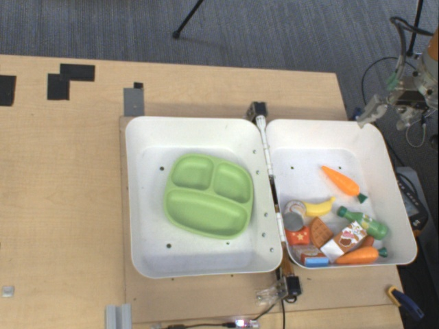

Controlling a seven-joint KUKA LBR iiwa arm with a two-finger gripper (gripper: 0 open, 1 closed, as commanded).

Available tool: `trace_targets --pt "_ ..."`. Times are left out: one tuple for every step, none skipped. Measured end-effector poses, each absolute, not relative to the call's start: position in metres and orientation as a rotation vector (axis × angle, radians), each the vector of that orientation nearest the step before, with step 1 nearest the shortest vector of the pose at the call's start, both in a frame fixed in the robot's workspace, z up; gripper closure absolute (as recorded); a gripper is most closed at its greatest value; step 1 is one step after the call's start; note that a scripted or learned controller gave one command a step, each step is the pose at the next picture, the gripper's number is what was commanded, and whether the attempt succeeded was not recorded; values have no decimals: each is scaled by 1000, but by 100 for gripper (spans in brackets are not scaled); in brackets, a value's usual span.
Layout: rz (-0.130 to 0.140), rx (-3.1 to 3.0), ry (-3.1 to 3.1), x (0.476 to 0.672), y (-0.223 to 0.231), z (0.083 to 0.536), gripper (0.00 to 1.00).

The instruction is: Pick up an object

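Grey carpet floor [103, 12] behind, tan wood surface [62, 204] carrying two white bins side by side. Left bin [147, 252] holds a green divided plate [208, 195], lying flat near the middle. Right bin [370, 142] has the toys: one orange carrot [340, 179] alone mid-bin, tilted; the rest piled in the near corner, with a yellow banana [319, 206], green bottle [362, 223], second carrot [358, 256], a red item [299, 237], a brown piece [320, 232], a small printed box [351, 237] and a blue piece [315, 260], touching or overlapping. Arm end and claw [405, 94] sit at the right edge, outside the right bin's far corner, well apart from the toys. Claw state: can't tell, too cluttered and partly cropped.
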State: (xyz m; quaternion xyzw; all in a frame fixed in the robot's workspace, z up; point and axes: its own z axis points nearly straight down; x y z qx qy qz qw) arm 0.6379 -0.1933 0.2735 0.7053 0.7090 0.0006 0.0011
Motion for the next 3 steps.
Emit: trace_targets --pt "0 2072 2362 619 -191 93 0" --pt "2 1669 2656 573 -206 86 0" --pt "4 1444 2784 592 -158 86 0"
